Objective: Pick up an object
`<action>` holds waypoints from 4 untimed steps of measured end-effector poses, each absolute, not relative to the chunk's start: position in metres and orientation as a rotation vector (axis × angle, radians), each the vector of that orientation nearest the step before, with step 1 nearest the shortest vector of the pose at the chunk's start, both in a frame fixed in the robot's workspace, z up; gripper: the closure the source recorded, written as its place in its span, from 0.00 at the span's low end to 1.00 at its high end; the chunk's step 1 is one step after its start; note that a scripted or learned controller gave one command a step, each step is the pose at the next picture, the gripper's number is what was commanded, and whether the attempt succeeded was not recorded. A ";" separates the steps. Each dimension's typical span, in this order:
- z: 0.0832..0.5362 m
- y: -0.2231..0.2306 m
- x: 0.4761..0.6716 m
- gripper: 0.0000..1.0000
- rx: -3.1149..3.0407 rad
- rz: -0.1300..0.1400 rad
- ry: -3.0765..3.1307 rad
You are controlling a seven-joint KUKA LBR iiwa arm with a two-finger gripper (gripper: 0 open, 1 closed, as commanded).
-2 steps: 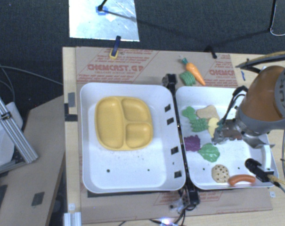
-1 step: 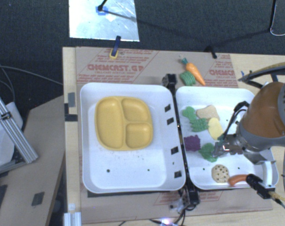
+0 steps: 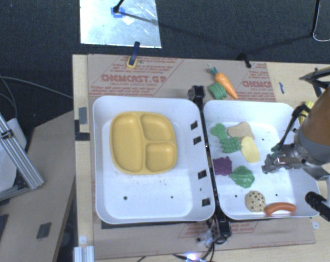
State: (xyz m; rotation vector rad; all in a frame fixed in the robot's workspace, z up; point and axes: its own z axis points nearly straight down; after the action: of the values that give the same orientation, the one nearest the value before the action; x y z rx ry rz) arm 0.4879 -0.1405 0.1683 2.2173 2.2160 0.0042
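I am leaving the yellow divided plate (image 3: 143,142) in the left bin alone and hovering my gripper (image 3: 269,164) just right of the yellow toy food (image 3: 250,149), approaching; I cannot tell my grip's state, so next I am lining up over it.

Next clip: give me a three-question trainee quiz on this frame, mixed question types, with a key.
1. True or false: the yellow divided tray lies in the right bin.
2. The cookie sits beside which item? A) carrot B) sausage C) tray
3. Fill in: the carrot lies outside the bins, on the ____.

Key: 1 false, it lies in the left bin; 2 B, the sausage; 3 cardboard.
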 end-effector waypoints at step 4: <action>0.394 0.114 0.488 1.00 2.206 0.018 2.229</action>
State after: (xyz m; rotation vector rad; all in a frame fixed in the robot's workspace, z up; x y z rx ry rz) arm 0.4875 0.1142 0.3938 2.2064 2.2294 0.0182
